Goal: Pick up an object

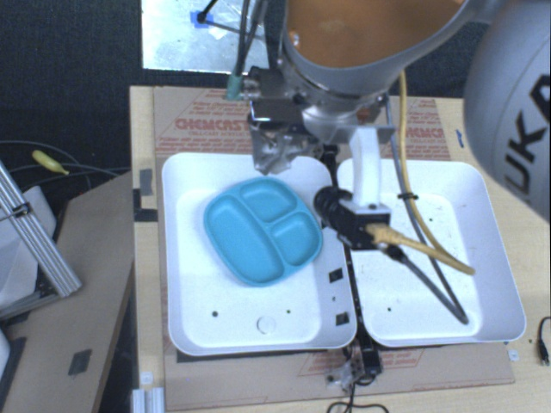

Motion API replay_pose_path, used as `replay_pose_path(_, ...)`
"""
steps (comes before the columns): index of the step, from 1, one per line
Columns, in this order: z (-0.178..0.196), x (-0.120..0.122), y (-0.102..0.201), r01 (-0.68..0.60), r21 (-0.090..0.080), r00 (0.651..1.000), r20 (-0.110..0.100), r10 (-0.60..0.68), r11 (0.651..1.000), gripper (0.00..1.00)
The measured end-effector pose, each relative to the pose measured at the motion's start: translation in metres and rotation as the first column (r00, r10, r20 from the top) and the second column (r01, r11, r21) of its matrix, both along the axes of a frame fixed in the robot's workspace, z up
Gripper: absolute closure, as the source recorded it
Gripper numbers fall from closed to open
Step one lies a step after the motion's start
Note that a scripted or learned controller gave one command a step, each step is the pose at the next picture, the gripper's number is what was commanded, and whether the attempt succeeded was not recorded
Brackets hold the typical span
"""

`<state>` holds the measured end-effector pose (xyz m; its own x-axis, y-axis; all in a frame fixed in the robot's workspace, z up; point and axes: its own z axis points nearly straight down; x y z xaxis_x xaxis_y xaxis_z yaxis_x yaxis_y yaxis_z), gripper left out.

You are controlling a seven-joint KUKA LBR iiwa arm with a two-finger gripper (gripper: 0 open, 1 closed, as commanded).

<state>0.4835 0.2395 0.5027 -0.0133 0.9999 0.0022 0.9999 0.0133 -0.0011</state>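
the gripper [275, 155] is seen at the far side of the left bin [185, 256], just above the far rim of a blue divided plate [258, 231]. how far it is opened cannot be told, nor whether the plate is touched. the plate is laid flat in that bin, beside the right bin [486, 231].

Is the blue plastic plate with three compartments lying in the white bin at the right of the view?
No, the blue plate lies flat in the left white bin.
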Motion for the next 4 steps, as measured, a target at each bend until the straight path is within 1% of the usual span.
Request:
replay_pose_path(1, -0.047, 0.041, -0.101, 0.023, -0.005, 1.0, 0.0, -0.023, 1.0, 1.0)
replay_pose_path(2, -0.064, 0.002, -0.123, 0.014, -0.002, 1.0, 0.0, -0.014, 1.0, 1.0)
replay_pose_path(3, -0.043, 0.003, -0.075, 0.006, 0.001, 1.0, 0.005, -0.006, 1.0, 1.0)
replay_pose_path(4, -0.033, 0.004, -0.078, 0.007, 0.0, 1.0, 0.006, -0.007, 1.0, 1.0)
